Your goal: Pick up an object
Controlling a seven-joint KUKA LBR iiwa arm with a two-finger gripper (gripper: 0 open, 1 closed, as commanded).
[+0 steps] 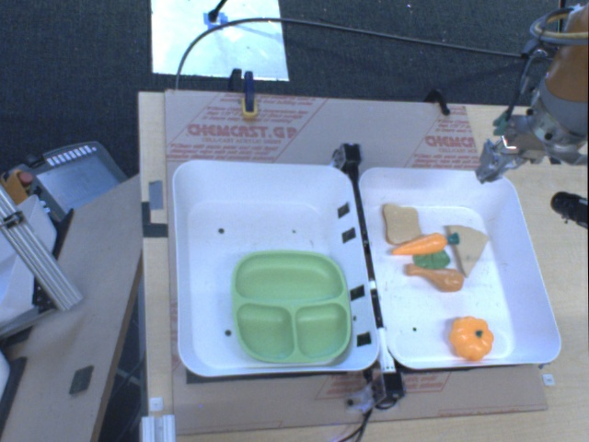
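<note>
Tool (490, 166) first: it hangs at the upper right of the frame, over the top right corner of the right bin (538, 325), with nothing visible between its tips, and whether it is open or closed I cannot tell at this size.

Going from the left of the frame, the left bin (198, 201) holds a green divided tray (292, 307) in its lower half. That tray is wide and flat, so I judge a pinch on it would likely slip off the rim.

Past the black clips joining the bins, the right bin carries the likelier targets. A tan bread slice (400, 222) lies in its upper left. Just below it an orange carrot (421, 244) lies crosswise, its green end touching a tan wedge (467, 245) to the right. Under the carrot a chicken drumstick (439, 276) lies touching or nearly touching both carrot and wedge.

This cluster is the main risk: a descent there could catch two pieces at once or nudge one aside, and the rounded carrot could roll out of the grip.

An orange pumpkin (471, 337) sits alone at the lower right, well apart from the rest, but near the bin wall, where a tip could strike the rim.
</note>
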